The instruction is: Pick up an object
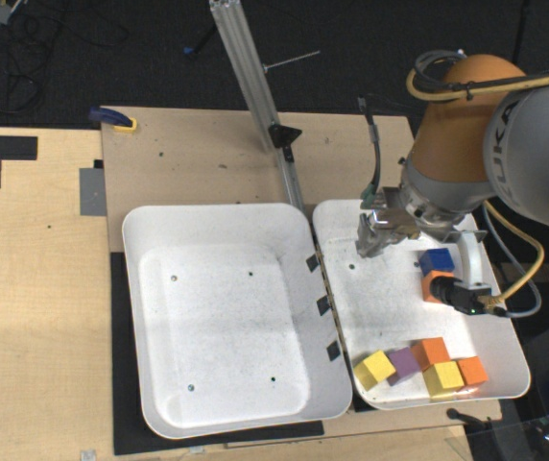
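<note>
So going across from the left: the left bin (222,315) has nothing to grab in it, just a bare white floor with a few dark specks. Everything that matters is in the right bin (390,305).

The gripper (372,238) hangs over the far-left part of that bin, close to the divider between the two bins, with bare white floor under it. Nothing is between its fingers as far as I can see, so it's carrying nothing. Whether it's spread or closed I honestly can't tell from this angle, it's just a metallic lump from above.

Now the bit the next move depends on. The closest candidate is the blue block (437,259), which sits to the right of the gripper and a touch nearer the camera, tucked right by the arm's wrist, with an orange block (432,287) just beside it on the near side.

The other option is the cluster (423,365) along the near edge of the right bin: yellow, purple, orange, yellow, orange, all touching or nearly so, strung out left to right. That's well apart from the gripper, straight toward the near side and slightly right.

My guess is it needs to shift right for the blue one, or travel near for the crowded pile, where neighbours could get in the way.
</note>
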Motion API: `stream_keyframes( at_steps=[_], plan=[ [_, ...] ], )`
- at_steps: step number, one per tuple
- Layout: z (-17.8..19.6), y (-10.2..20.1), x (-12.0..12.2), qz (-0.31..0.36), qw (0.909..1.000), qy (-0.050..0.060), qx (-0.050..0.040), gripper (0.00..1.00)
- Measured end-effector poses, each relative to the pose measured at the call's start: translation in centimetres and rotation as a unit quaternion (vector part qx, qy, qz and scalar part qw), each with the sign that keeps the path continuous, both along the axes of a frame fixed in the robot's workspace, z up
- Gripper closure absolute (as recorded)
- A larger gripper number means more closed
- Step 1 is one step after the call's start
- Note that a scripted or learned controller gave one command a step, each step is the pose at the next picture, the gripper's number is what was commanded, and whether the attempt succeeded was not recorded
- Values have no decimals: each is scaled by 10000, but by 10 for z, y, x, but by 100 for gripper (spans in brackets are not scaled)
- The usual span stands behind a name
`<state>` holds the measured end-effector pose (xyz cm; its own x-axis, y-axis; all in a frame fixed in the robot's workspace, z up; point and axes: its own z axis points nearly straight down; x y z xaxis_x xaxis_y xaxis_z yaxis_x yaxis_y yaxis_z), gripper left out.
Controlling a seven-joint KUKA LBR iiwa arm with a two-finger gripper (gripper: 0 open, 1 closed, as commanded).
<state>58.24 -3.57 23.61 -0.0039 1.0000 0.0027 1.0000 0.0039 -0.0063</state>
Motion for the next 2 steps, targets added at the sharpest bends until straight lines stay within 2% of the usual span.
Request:
stream_keyframes(
  at_steps=[2],
  plan=[
    [3,105,26,-1,10000,-25,-4,100]
  ],
)
